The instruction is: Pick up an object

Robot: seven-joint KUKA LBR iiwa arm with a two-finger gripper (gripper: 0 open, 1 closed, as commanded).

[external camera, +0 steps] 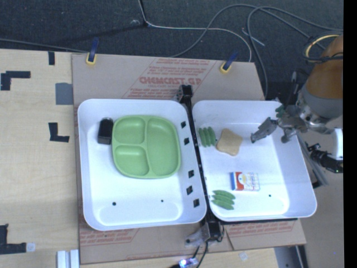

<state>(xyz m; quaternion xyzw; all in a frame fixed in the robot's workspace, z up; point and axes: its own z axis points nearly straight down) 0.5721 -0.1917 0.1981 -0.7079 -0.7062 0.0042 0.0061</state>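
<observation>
While open, gripper (274, 132) hovers over right bin (290, 177), holding nothing.

Two shallow white bins sit side by side: the left bin (89, 166) and the right bin (290, 188). The left bin carries one green divided plate (146, 147) and, at its nine o'clock, one small black block (105, 131). The right bin carries four things: two green ridged pieces (207, 137) (223, 199), one tan chunk (229, 142) and one small printed carton (245, 181).

open floor btwn tan block (229, 142), carton (245, 181)
</observation>
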